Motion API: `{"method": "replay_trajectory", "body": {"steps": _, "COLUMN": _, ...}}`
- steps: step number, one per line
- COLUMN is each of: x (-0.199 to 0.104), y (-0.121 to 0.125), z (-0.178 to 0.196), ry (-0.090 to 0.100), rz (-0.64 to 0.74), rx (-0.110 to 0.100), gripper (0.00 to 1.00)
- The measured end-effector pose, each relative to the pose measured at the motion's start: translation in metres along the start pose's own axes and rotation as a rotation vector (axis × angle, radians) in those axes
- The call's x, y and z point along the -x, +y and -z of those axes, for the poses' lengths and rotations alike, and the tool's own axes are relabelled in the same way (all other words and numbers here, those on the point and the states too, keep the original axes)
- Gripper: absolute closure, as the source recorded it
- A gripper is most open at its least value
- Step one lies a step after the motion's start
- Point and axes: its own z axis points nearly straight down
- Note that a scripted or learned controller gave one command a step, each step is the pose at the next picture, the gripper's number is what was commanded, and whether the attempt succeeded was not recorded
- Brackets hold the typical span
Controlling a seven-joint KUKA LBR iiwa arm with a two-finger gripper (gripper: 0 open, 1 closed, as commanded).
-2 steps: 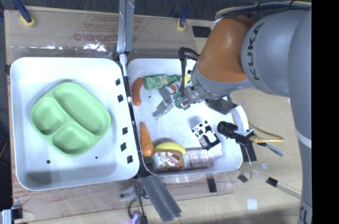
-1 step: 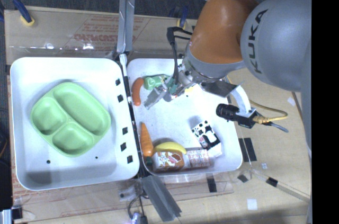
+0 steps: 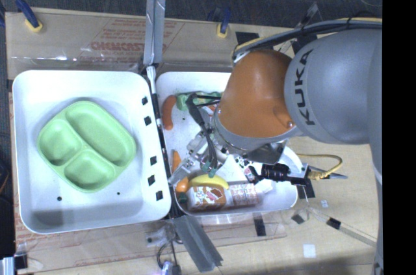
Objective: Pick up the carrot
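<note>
The carrot [image 3: 168,112] is a slim orange piece lying along the left wall of the right bin [image 3: 195,80], with a green leafy bit [image 3: 193,99] just to its right. My gripper [image 3: 203,157] hangs low in the middle of that bin, below and to the right of the carrot and apart from it. The big orange band and grey wrist of the arm [image 3: 260,98] cover most of the bin's right half. Nothing can be made out in the gripper.
A second small orange piece [image 3: 175,160] lies by the bin's left wall near the gripper. At the front of the bin sit an orange ball [image 3: 182,186], a yellow item [image 3: 209,182] and a labelled bottle [image 3: 224,197]. The left bin [image 3: 26,137] holds a green divided plate [image 3: 86,143].
</note>
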Motion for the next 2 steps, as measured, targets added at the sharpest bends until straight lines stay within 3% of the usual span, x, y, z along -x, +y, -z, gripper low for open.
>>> {"method": "replay_trajectory", "body": {"steps": 1, "x": -0.0226, "y": 0.0276, "z": 0.0002, "ry": -0.001, "rz": 0.045, "rx": 0.0, "gripper": 0.0}}
{"method": "replay_trajectory", "body": {"steps": 2, "x": -0.0302, "y": 0.0366, "z": 0.0003, "ry": -0.002, "rz": 0.097, "rx": 0.001, "gripper": 0.0}}
